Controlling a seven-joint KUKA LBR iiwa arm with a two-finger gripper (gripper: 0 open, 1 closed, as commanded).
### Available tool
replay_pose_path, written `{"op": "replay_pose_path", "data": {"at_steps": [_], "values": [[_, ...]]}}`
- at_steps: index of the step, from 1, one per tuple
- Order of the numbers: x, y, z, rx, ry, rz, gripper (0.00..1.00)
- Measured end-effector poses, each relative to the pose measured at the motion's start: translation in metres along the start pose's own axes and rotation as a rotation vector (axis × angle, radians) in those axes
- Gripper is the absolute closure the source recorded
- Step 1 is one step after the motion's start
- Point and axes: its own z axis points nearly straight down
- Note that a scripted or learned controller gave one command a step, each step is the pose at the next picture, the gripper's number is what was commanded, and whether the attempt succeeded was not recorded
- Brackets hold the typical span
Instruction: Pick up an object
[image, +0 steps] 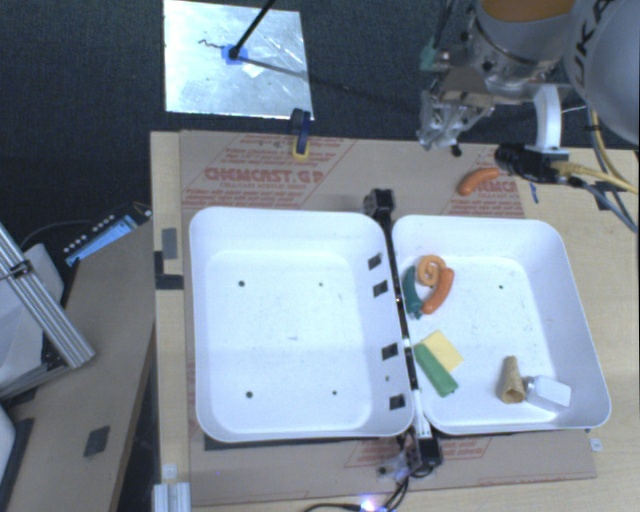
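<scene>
Step in hand: you are at the approach stage, I judge; nothing is lifted yet, and the gripper (440, 135) hangs high above the far edge of the bench, beyond the right bin (560, 250).
Claw: its two fingers point down and seem close together, but the view is too blurred and small there; you cannot tell whether they are apart or together. Nothing shows between them.
Targets: all loose things in the bins lie in the right one. An orange curl (434, 278) sits near the divider, touching a teal piece (411, 295) on its left. A yellow block (441, 351) and a green block (435, 370) lie against each other lower down. A tan piece (512, 380) rests near the front wall, touching a clear white thing (546, 391).
Outside the bins: an orange sausage shape (478, 181) lies on the cardboard (260, 175) behind the right bin, nearest the claw.
Left bin (290, 320): no need to go there.
Doing it well: choose one thing that stands free on two sides. The tan piece looks the best bet to me; straddle its narrow width and come straight down. The touching pairs risk a double catch or a nudge.
Arm pose: wrist near upright, orange band (520, 10) at the top edge, arm entering from the right, cables (590, 175) trailing to that side.
</scene>
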Motion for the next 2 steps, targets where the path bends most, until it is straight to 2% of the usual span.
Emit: {"op": "replay_pose_path", "data": {"at_steps": [1,2], "values": [[0.111,0.000,-0.075,-0.003,0.007,-0.004,1.00],[0.186,-0.015,-0.133,-0.001,0.006,-0.002,1.00]]}}
